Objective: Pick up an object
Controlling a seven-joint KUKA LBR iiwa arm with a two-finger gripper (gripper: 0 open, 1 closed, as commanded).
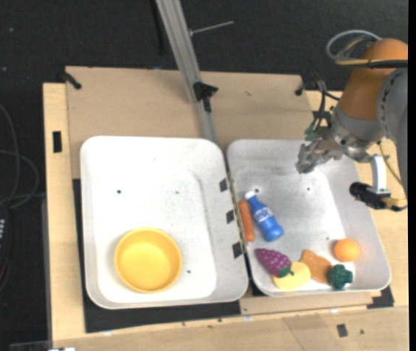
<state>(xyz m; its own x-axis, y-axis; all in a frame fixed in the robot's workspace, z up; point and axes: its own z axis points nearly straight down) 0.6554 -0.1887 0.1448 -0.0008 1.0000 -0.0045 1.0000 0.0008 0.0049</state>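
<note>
A: Front edge, right white bin (295, 156): purple plastic grapes (272, 259), yellow toy fruit (293, 276), green toy broccoli (339, 276), small orange ball (346, 249).

B: Further back?

A: Blue-and-white toy bottle (264, 215) beside an orange carrot-shaped stick (246, 220). Yellow plastic bowl (148, 259) in left white bin (149, 167).

B: Gripper (308, 159)?

A: Over right bin's far end, nothing visibly held. Jaws: cannot tell.

The right bin (354, 196) holds the pickable bits: a blue bottle (265, 216) with a white cap lying tilted beside an orange carrot-like stick (246, 221) along the left wall. Down at the near edge sit purple grapes (273, 259), a yellow fruit (293, 276), a green piece (339, 276) and an orange (346, 250). A yellow bowl (148, 259) rests upright in the left bin (156, 167).
</note>
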